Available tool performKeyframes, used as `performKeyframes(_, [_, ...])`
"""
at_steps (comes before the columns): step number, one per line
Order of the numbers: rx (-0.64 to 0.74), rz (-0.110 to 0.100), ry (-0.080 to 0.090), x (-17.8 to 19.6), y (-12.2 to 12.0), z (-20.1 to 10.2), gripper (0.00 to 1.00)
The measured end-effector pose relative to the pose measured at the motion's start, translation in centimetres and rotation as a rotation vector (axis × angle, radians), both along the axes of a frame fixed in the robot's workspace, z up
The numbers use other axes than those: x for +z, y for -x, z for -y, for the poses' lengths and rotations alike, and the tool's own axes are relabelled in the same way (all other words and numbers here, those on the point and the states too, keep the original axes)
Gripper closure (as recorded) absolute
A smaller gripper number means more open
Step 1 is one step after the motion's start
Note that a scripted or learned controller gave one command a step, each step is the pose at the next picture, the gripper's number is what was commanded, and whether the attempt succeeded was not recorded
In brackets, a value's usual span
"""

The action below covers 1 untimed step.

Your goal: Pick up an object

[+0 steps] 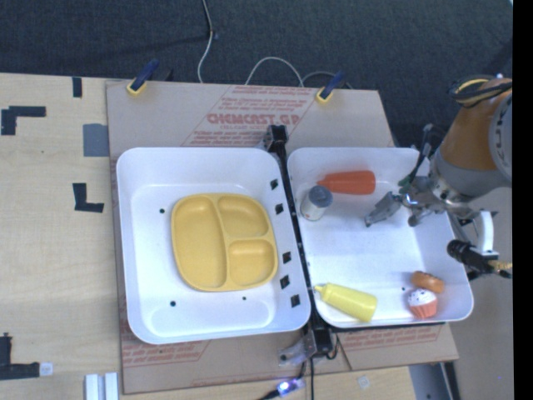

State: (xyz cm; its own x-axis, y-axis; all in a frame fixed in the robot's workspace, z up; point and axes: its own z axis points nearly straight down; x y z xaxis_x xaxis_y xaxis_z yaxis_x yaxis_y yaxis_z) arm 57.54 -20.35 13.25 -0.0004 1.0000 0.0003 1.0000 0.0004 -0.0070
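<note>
The right bin [366, 248] holds an orange carrot [348, 182] near its far wall. A small grey-capped white bottle [315, 202] stands by the divider, and a yellow squeeze bottle [346, 300] lies at the front. An orange and white cupcake-like toy [425, 294] sits in the front right corner. My gripper [393, 215] hangs over the right bin's right half, just right of and below the carrot. Its fingers [379, 212] are open with nothing between them. The grey arm with the orange band [470, 140] reaches in from the right.
The left bin [133, 223] holds a yellow divided plate [223, 240]. A black hinge strip [287, 223] separates the bins. Both bins rest on cardboard [250, 115] held by two clamps. Bare white floor lies in the middle of the right bin.
</note>
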Motion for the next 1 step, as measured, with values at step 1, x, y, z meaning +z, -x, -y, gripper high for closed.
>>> performKeyframes(1, [0.002,0.007,0.003,-5.02,0.0,-0.05,0.0])
